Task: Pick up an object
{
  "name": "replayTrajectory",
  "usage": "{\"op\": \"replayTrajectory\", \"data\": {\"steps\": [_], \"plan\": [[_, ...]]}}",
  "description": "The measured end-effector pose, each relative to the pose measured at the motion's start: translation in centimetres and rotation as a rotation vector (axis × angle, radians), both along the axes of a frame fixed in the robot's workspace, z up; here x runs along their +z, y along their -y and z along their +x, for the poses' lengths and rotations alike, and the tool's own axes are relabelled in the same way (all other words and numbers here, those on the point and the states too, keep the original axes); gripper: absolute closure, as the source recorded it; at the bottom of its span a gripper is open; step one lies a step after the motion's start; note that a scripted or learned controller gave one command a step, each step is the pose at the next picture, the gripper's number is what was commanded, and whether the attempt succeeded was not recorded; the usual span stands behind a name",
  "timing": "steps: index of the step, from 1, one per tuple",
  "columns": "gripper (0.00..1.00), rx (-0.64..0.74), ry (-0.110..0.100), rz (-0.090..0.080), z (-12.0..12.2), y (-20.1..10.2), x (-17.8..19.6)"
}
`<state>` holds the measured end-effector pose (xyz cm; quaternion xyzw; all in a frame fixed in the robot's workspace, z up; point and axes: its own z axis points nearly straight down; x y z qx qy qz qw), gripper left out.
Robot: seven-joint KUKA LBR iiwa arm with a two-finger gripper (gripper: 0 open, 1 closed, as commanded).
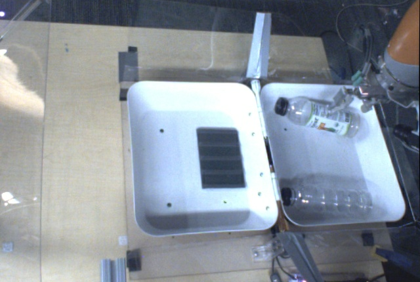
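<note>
Wooden bench [79, 162]; labelled bottle [318, 115], label text unreadable.

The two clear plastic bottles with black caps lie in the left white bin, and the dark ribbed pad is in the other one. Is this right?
Not quite. The camera view shows both clear plastic bottles with black caps lying in the right white bin; the dark ribbed pad is in the left white bin.
</note>
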<state>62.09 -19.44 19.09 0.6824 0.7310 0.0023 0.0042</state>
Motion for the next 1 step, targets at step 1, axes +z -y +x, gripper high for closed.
{"op": "replayTrajectory", "data": {"steps": [1], "plan": [[0.0, -0.061, -0.002, 0.001, 0.66, 0.97, 1.23]]}}
